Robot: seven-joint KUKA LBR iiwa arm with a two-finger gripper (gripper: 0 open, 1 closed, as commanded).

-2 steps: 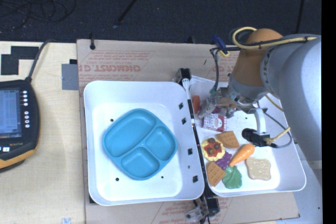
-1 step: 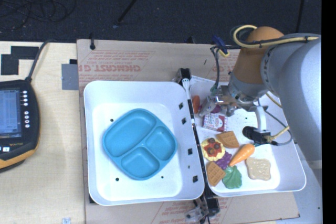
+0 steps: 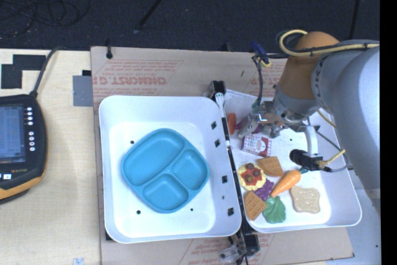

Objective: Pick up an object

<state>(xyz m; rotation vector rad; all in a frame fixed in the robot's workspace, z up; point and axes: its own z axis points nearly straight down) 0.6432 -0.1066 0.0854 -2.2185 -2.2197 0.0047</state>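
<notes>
Its grip hidden, open or closed impossible to tell, the grey arm's gripper (image 3: 265, 122) hangs over the right-hand shallow white plastic bin (image 3: 345, 209), just above a small flat red-and-white packet (image 3: 255, 144), likely light, thin and slippery, best pinched across its narrow width.

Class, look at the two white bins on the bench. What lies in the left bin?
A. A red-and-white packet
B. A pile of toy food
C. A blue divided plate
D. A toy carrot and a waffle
C: the blue divided plate sits alone in the left bin, while the toy carrot, waffle and red-and-white packet lie in the right bin.
</notes>
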